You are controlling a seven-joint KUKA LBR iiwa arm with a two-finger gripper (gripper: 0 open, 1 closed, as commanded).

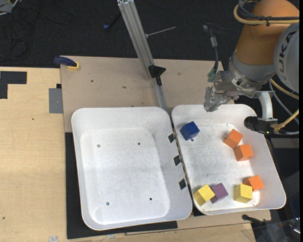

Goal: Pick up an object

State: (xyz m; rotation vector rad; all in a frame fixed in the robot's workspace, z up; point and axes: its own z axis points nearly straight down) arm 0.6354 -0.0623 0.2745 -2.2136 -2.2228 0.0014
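The metal two-finger pincer of the grey arm hangs over the far rim of the right shallow white bin; I cannot tell how it is set, and no thing is seen in it. In this bin the small blue cube lies alone near the left wall, with open floor around it. Two orange cubes touch near the right wall, and along the near rim stand a yellow cube touching a purple cube, then another yellow cube beside a third orange cube.
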